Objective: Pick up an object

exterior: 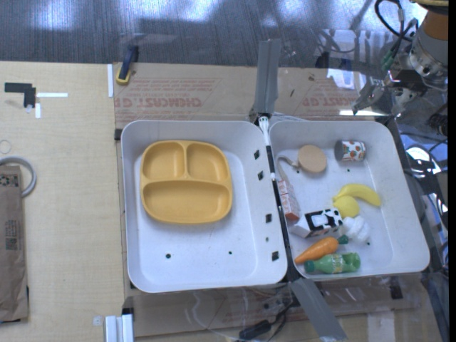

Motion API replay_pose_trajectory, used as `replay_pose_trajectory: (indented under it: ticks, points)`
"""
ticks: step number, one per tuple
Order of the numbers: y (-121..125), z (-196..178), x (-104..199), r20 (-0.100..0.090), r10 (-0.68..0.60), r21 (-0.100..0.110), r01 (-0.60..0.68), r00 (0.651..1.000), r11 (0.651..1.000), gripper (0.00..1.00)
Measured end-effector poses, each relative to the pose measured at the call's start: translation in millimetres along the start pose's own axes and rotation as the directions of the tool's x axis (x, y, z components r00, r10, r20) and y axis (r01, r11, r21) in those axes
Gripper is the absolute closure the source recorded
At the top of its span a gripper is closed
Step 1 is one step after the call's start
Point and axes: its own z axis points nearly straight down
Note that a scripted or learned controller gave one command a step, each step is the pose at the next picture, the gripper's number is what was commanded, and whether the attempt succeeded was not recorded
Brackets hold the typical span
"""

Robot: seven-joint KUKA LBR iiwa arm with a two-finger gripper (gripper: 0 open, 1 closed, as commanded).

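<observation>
Candidates all sit in the right bin (399, 191): banana (358, 197) near centre-right, carrot (317, 249) and green bottle (333, 263) down by the front wall, cow toy (323, 221) next to a white lump (354, 228), tan wooden disc (312, 159) and small patterned cup (350, 149) toward the back. The front cluster is packed: carrot touches bottle, cow is just beside the white piece, so a closing grip there likely catches two things or skids off. Cup or disc are the cleaner picks, each standing apart from its neighbours with room for fingers on both sides. Banana is ok too, across its narrow width. Gripper (388, 91) hangs at top right, above and behind the bin's back rim, holding nothing; can't tell how its jaws stand, too cluttered with cables. Left bin (135, 262) has the yellow divided plate (187, 180), well out of the way. Suggest coming straight down over the cup, centred, and keeping off the back wall.
</observation>
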Motion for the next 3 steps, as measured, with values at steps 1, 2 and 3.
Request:
replay_pose_trajectory:
  ticks: [1, 2, 3]
  points:
    - [0.6, -8.4, -0.2, 0.002, -0.003, 0.001, 0.003, 1.0, 1.0, 1.0]
    - [0.3, -105.8, -31.8, 0.002, -0.11, -0.001, 0.11, 0.994, 0.994, 1.0]
    - [0.4, -105.2, -31.4, 0.002, -0.11, 0.0, 0.11, 0.994, 0.994, 0.0]
